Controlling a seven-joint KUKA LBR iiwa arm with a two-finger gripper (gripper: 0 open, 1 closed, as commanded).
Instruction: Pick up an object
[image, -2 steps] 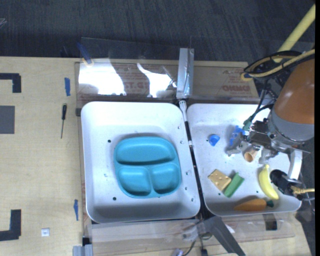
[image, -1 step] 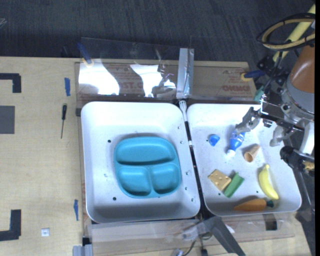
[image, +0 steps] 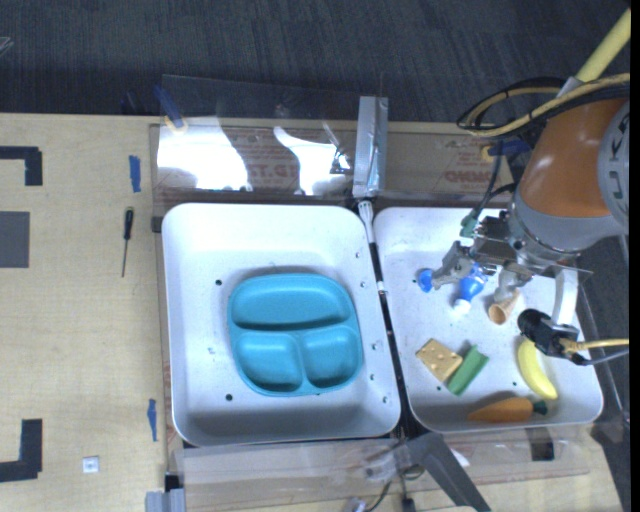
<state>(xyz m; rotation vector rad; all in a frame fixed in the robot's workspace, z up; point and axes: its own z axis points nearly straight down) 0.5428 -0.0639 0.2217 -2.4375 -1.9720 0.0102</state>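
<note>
My gripper (image: 472, 262) hangs low over the back middle of the right bin (image: 400, 240), under the grey and orange wrist. Just below it lies a small blue and white object (image: 467, 290), with a blue bit (image: 425, 280) to its left; I cannot tell whether the gripper touches either. A tan cylinder (image: 498, 308) lies right beside them. Nearer the front are a square tan cracker (image: 438, 358), a green block (image: 467, 370), a yellow banana (image: 536, 372) and an orange carrot (image: 503, 408).
The left bin (image: 190, 300) holds a blue divided tray (image: 294, 332) in its middle. A metal divider (image: 369, 150) and clear sheeting stand behind the bins. The arm and its cables fill the upper right.
</note>
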